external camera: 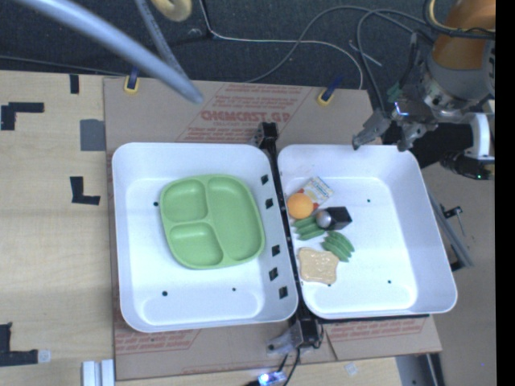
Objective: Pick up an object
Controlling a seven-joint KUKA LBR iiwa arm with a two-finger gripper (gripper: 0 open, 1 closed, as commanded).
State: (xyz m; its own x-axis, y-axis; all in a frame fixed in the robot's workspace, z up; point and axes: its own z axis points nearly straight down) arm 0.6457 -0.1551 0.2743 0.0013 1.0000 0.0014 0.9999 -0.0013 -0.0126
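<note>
**On the bench: small objects grouped in the right bin, arm at its far edge**

Nearest to the camera, at the near edge of the bench, a black clamp (pixel 296 338) sits where the two bins meet. Left of it lies the left bin (pixel 137 240), and a green divided plate (pixel 212 220) rests in its middle, with the two smaller compartments toward the left rim and the large one toward the right rim.

Beside it, the right bin (pixel 402 280) carries a small group of objects, all close to its left wall. The nearest one is a slice of toast (pixel 317 266), lying flat. Just beyond it lie two green pea pods (pixel 328 237); their long axes run diagonally, from the left wall toward the near right corner. Touching the pods on the far side is a dark piece with a grey rounded end (pixel 330 216), its long axis pointing along the bin from left to right. An orange ball (pixel 300 206) lies just left of it, and a small white packet (pixel 318 188) is the farthest one of the group, tilted.

Beyond the far right corner of this bin, the gripper (pixel 385 131) hangs over the rim, well apart from the objects. Its two fingers are spread apart and nothing is between them. Above it the wrist carries the orange band (pixel 463 51).
</note>
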